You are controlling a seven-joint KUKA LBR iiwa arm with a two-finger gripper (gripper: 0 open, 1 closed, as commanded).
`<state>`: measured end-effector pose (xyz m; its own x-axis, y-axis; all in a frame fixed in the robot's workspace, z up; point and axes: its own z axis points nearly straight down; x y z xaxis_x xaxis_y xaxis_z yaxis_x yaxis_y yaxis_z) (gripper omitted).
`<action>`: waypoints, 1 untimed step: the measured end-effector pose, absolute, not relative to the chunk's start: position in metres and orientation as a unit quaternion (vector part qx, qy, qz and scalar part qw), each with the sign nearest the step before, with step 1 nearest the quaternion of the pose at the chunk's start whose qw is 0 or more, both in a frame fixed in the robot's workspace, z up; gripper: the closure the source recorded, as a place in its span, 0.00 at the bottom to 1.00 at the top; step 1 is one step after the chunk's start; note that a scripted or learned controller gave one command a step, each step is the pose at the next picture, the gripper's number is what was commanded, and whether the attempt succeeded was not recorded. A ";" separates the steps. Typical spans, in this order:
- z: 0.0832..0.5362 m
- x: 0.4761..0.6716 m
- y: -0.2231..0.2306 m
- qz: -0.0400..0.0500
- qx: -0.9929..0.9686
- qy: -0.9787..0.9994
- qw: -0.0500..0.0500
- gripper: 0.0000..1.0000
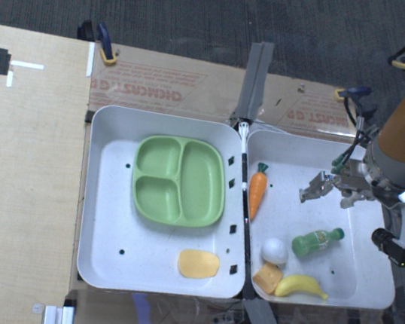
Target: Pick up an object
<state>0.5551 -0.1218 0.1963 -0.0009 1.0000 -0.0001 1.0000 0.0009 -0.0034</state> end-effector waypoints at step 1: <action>0.092 0.555 -0.144 0.000 -0.665 -0.747 0.000 0.00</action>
<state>0.5554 -0.1439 0.0917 -0.1156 0.9933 -0.0001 0.9933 0.1156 -0.0005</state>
